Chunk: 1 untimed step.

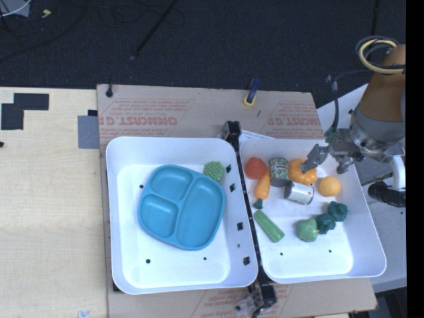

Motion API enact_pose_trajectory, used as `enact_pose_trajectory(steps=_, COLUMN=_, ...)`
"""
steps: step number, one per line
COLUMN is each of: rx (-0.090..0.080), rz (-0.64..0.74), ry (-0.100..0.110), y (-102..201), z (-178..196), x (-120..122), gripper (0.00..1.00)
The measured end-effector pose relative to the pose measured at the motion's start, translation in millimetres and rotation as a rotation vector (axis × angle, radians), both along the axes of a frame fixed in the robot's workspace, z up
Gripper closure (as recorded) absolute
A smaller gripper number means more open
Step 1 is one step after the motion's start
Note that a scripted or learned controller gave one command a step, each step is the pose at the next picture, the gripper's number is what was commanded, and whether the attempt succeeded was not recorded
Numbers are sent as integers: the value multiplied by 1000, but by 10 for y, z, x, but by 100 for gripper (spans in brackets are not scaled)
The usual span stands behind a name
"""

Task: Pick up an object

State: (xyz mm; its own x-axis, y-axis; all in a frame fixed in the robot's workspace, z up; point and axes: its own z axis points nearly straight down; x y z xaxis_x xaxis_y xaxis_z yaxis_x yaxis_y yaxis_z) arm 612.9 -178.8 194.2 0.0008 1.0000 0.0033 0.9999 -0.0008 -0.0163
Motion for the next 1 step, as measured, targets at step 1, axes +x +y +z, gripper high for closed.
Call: enact_pose_trajectory(steps=1, rx=-2, rz=2, ry=-14, y=-1, z=91, x=29, gripper=0)
